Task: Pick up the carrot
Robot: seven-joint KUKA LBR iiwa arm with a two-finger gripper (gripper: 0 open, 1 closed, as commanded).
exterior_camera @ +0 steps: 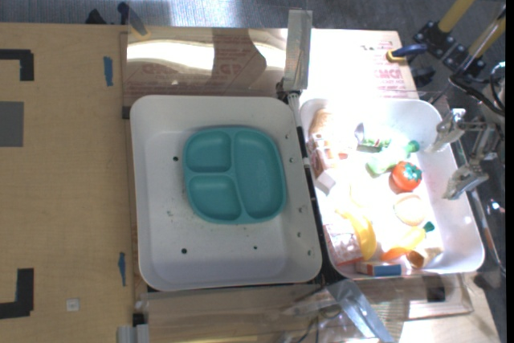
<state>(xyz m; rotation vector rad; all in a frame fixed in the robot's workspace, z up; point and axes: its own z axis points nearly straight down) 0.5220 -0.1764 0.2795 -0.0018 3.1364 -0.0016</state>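
The largest thing before me is the brown cardboard sheet (60, 173), which covers the left part of the desk (353, 52) and carries some black marks and small pieces of blue tape.

Next to it stands the left white bin (157, 245). In its middle lies a teal plate (234, 173) with three compartments, flat on the floor of the bin.

The right white bin (462, 241) touches the left one along their shared edge. Strong light falls on it, so many things inside are washed out and hard to name.

- A yellow banana (363, 230) lies in the lower middle part of this bin, beside a printed box (341, 243) near the left wall.
- A red tomato with a green stalk (405, 177) sits toward the right side, and just below it is a pale round piece (410, 210).
- A green toy (381, 167) lies just left of the tomato.

The carrot (397, 255) seems to be the orange piece near the front wall of the right bin, between the banana and the front right corner. Its lighter end points up and to the right, toward a small green tip. A small blue thing (386, 270) lies just in front of it. Nothing grips the carrot.

I cannot tell if the pincer is open or closed.
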